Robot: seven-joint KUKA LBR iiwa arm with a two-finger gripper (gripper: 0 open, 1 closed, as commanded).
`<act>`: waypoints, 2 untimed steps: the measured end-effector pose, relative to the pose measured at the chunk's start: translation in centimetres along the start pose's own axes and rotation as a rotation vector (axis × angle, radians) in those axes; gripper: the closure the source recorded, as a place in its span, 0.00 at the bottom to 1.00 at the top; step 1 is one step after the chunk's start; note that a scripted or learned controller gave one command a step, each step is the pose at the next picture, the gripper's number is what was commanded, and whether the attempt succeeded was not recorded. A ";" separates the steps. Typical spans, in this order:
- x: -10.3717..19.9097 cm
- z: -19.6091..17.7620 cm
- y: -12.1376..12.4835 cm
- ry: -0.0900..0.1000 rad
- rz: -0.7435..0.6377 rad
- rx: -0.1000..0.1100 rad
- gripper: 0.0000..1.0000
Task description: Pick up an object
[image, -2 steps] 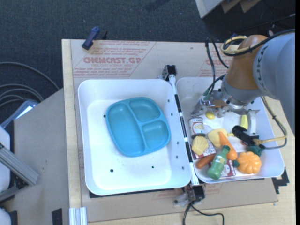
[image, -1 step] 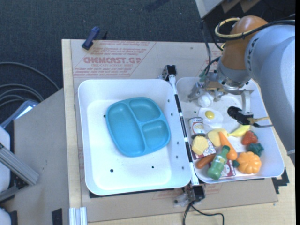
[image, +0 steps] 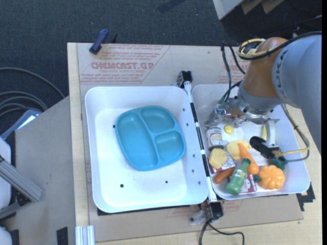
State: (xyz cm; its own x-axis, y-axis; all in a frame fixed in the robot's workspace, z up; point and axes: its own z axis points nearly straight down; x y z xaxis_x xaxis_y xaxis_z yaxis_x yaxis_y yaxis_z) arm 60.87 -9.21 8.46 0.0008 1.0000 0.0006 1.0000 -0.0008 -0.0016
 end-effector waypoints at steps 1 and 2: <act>-0.2 0.0 -2.3 0.000 0.000 0.000 0.00; -0.4 -0.1 5.8 -0.001 -0.002 -0.003 0.00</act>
State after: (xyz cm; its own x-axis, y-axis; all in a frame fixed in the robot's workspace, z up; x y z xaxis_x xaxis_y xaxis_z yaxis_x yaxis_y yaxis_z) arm 66.68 -9.59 8.51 -0.0011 1.0000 -0.0006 1.0000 0.0011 0.0010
